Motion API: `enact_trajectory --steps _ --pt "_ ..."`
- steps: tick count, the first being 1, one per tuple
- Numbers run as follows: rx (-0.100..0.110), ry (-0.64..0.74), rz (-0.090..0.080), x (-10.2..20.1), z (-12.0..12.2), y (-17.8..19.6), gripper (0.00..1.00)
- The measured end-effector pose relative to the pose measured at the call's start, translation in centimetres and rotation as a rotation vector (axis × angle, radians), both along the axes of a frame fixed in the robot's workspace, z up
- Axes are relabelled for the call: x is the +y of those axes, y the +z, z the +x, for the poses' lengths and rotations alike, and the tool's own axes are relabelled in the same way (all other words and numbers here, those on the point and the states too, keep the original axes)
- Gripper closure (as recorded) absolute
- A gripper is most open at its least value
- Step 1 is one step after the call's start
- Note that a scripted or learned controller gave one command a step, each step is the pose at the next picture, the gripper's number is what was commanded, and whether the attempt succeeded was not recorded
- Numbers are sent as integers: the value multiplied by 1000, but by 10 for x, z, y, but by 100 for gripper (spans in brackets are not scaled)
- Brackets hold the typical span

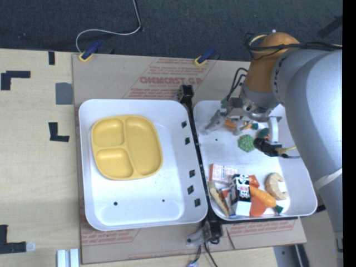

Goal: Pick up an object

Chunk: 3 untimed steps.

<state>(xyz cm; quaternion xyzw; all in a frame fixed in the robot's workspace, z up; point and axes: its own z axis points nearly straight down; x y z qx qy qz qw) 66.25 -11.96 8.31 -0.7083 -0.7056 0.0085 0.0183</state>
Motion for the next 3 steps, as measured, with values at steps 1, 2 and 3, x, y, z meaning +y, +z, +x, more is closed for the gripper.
enact_trajectory --steps 1,2,3 --pt "-19 3 -15 -4 2 10 100" --pt "-18 3 -16 -4 2 10 0" --pt "-41 4 -17 -54 6 109 0"
